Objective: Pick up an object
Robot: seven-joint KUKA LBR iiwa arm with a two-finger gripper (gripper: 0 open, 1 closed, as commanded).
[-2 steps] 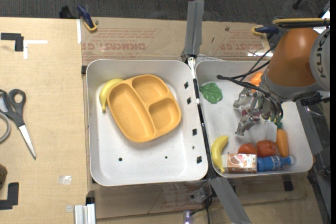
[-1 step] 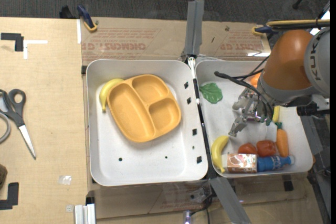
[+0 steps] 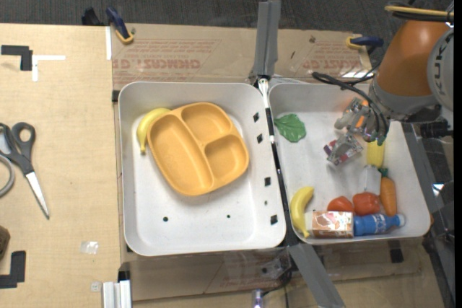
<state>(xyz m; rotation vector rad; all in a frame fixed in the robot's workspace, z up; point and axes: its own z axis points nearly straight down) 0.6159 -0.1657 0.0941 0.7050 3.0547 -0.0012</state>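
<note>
My gripper (image 3: 341, 151) hangs low in the right bin (image 3: 317, 101), near its middle, on the grey arm with the orange band (image 3: 408, 61). Just right of it lies a yellow item (image 3: 375, 153). A green leafy piece (image 3: 289, 127) lies to its left. Along the bin's front sit a banana (image 3: 300, 207), a brown carton (image 3: 333, 223), a blue bottle (image 3: 376, 223), a red tomato (image 3: 366, 203) and a carrot (image 3: 388, 195). I see nothing between the gripper's tips.
The left bin (image 3: 195, 227) holds an orange divided plate (image 3: 198, 148) with a second banana (image 3: 148, 128) against its far-left side. Scissors (image 3: 25, 162) lie on the bench at the left. A grey divider bar (image 3: 267, 40) runs between the bins.
</note>
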